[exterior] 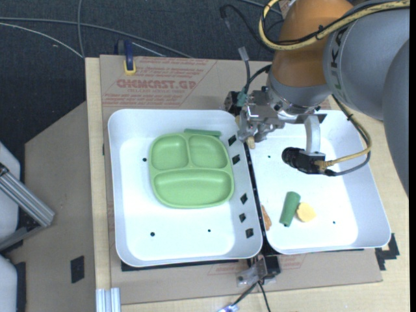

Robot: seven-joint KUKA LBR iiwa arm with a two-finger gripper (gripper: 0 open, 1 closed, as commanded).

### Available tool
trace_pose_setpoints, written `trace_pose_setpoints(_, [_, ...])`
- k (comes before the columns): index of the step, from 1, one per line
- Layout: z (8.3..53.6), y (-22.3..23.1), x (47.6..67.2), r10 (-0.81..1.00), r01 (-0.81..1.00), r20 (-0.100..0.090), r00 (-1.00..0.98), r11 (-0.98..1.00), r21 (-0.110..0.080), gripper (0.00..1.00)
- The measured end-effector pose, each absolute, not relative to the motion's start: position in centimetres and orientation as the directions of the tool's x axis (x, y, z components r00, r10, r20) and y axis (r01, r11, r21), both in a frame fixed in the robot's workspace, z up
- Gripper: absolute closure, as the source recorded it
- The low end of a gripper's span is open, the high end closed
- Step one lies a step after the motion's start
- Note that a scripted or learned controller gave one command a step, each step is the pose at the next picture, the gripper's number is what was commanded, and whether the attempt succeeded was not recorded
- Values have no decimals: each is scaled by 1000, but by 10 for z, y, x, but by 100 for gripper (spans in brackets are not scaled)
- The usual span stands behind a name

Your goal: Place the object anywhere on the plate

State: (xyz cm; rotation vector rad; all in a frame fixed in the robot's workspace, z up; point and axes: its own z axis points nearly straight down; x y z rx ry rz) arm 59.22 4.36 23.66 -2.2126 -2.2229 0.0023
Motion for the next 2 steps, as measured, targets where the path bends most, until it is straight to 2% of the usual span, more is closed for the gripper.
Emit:
trace_pose_setpoints(1, [242, 98, 589, 1000, 1000, 3, -7, 7, 0, 100])
trace_pose_setpoints(2, [242, 94, 589, 1000, 1000, 1, -1, 1, 0, 0])
